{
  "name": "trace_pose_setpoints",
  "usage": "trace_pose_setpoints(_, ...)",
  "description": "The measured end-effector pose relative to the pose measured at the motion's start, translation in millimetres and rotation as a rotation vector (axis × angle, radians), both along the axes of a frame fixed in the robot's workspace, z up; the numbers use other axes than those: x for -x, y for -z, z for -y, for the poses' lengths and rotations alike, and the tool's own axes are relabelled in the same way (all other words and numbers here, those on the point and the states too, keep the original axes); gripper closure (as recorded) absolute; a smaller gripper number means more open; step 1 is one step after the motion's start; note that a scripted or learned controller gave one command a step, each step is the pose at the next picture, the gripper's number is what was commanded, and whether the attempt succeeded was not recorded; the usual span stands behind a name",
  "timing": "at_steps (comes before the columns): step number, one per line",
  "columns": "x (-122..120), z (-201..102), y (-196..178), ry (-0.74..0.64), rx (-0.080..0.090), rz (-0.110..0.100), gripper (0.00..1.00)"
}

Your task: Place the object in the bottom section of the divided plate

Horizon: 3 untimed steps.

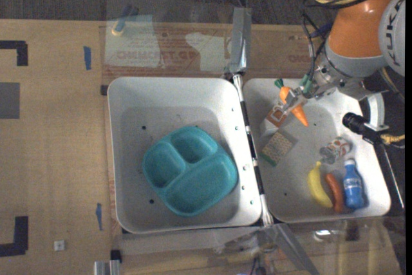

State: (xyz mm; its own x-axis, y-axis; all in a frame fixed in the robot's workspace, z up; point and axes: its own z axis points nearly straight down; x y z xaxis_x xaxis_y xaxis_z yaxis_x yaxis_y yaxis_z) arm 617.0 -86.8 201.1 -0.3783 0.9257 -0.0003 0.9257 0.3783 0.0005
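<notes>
Two bins (122,100), teal plate (190,170) mid-left — margins open

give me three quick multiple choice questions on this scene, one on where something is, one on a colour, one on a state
1. Which bin holds the divided plate?
A. the left bin
B. the right bin
C. neither, it lies on the bench

2. What colour is the bottle in the right bin?
A. green
B. blue
C. white

3. What is in the plate's sections now?
A. a banana
B. a carrot
C. nothing

Answers:
1. A, the teal plate lies on the floor of the left bin.
2. B, it is blue and lies beside the banana and a red item.
3. C, all three sections show bare teal; the banana and the carrot by the pincer are in the right bin.
</notes>
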Motion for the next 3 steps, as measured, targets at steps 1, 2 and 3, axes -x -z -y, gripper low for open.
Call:
trace_pose_setpoints(1, 55, -64, -6, -0.097, 0.0, -0.001, 1.0)
trace_pose_setpoints(2, 115, -157, 17, -0.007, 0.0, -0.003, 1.0)
trace_pose_setpoints(3, 115, -156, 17, -0.004, 0.0, -0.002, 0.0)
